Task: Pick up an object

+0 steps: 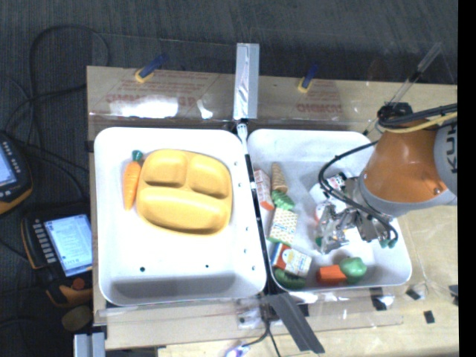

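Observation:
My gripper (pixel 331 233) hangs low inside the right bin (pixel 387 270), below the orange wrist band. Its metal fingers point down toward the bin floor, right of a pale patterned packet (pixel 282 224) and above an orange block (pixel 332 275) and a green round piece (pixel 354 268). A small carton (pixel 294 261) with red and white print lies at the bin's front left. Near the divider lie a tan cylinder (pixel 278 175) and a green piece (pixel 282 198). I see nothing clearly between the fingers.
The left bin (pixel 111 266) holds a yellow divided tray (pixel 186 190) and a toy carrot (pixel 132 181) beside it. A black cable loops from the wrist over the right bin. Handheld devices lie off the bench at far left.

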`<state>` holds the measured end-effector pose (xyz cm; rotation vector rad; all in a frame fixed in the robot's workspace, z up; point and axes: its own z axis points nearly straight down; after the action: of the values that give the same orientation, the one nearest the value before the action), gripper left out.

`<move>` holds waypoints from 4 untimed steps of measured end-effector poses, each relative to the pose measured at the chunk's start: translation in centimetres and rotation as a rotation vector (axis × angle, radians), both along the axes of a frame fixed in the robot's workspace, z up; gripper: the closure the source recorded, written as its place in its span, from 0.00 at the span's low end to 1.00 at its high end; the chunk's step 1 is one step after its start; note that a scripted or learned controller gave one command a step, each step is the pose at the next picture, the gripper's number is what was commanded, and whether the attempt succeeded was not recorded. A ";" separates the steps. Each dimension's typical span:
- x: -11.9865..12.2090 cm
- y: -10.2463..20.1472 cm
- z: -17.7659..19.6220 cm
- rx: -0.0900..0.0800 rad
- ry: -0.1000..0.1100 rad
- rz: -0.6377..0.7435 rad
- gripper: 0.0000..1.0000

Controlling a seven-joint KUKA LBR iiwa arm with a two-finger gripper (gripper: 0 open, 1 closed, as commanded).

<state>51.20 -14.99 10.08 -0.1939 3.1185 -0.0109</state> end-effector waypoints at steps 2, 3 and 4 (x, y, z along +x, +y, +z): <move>0.1 0.1 0.9 -0.001 -0.002 0.001 1.00; 0.1 0.1 0.9 -0.001 -0.002 0.001 0.00; 2.7 1.8 -1.1 0.004 0.012 -0.045 0.00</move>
<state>53.86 -13.23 8.94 -0.1243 3.1335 -0.0044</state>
